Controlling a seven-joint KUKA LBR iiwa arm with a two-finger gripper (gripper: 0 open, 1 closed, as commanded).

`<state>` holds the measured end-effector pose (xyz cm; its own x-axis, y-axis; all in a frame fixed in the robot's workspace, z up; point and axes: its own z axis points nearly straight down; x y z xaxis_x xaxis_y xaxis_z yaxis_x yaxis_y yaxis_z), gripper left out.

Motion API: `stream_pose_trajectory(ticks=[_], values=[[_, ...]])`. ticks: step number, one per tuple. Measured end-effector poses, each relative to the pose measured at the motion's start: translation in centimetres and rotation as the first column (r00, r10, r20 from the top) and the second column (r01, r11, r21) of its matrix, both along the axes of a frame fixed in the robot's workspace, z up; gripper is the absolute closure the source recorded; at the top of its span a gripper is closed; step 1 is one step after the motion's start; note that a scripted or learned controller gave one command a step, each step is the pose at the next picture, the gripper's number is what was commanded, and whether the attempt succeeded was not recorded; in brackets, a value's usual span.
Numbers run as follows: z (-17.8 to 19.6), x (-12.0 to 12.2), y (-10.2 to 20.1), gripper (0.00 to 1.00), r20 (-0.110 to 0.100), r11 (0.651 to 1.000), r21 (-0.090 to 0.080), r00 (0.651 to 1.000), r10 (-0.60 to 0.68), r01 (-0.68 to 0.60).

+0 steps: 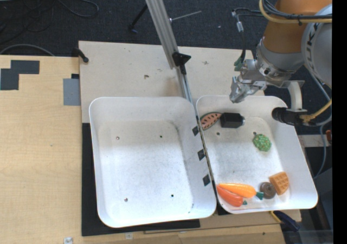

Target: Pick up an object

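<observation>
Dark carpet with cables surrounds the desk point(130, 66), which carries two shallow white bins. Over the right bin's point(295, 145) far rim hovers the claw point(238, 95); I cannot tell its state. Below it lie a black block point(231, 120), brown ribbed shell point(210, 120), green knobbly ball point(262, 142), orange carrot point(237, 190) and waffle piece point(279, 182).

Two white bins point(143, 156); right bin point(293, 145) holds six small objects.
</observation>
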<state>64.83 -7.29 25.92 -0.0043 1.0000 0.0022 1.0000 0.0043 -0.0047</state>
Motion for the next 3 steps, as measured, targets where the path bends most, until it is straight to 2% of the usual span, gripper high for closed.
stream_pose_trajectory(ticks=[1,2,3], values=[[0.3,-0.1,5.3,1.00,0.001,1.000,0.000,1.000,0.001,-0.001],[-0.7,1.0,11.2,1.00,0.003,1.000,0.000,1.000,0.001,-0.001],[-2.9,0.9,16.2,1.00,-0.001,1.000,-0.001,1.000,0.000,0.000]])
